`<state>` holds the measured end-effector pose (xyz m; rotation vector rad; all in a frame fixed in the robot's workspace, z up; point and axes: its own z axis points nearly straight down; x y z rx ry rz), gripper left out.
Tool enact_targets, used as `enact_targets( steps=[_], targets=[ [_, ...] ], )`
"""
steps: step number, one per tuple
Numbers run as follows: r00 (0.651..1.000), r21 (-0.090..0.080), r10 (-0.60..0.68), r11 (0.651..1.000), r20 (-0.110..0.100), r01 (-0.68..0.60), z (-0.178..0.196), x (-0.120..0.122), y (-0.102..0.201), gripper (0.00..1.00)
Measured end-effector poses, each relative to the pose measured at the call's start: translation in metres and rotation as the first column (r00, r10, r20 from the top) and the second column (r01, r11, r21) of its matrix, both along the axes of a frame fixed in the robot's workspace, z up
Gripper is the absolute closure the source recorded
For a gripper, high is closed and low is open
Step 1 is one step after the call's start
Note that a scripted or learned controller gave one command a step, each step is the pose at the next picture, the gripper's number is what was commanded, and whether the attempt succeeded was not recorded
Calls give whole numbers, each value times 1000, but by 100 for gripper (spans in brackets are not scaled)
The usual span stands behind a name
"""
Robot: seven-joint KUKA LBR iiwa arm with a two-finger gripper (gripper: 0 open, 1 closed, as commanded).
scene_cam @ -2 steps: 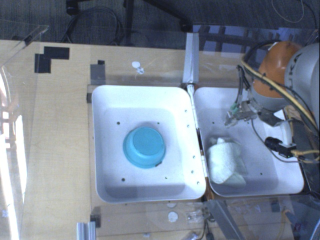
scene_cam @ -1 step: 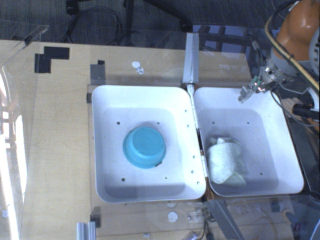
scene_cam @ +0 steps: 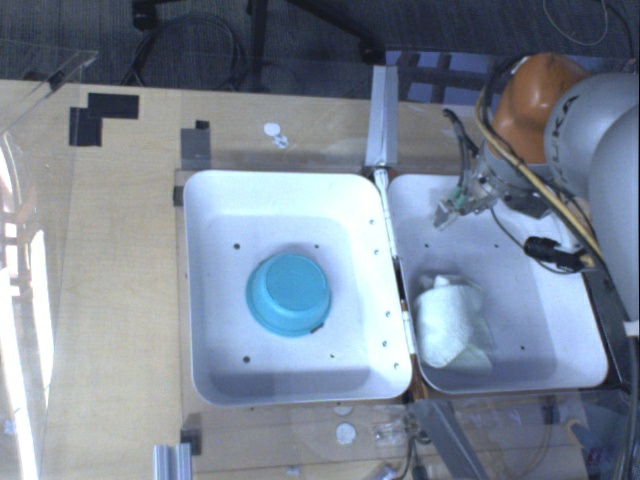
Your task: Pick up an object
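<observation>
Two bins: a blue bowl (scene_cam: 290,294) in the left, a crumpled white cloth (scene_cam: 446,323) in the right, where the gripper (scene_cam: 450,208) hangs blurred, its grip state unreadable.

The blue bowl (scene_cam: 290,294) looks like smooth, matt plastic, the white cloth (scene_cam: 447,323) soft and crumpled, both bins (scene_cam: 215,368) smooth white plastic, the desk (scene_cam: 100,298) pale wood, the arm (scene_cam: 590,128) glossy grey.
</observation>
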<state>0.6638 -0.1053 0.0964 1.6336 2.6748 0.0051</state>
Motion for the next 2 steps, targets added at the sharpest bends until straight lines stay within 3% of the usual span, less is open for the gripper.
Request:
enact_targets(
  steps=[1,2],
  targets=[
    [956,-2,292,956,1,-292,91,7,34,100],
    [987,1,164,987,-3,-164,89,-51,97,100]
  ],
)
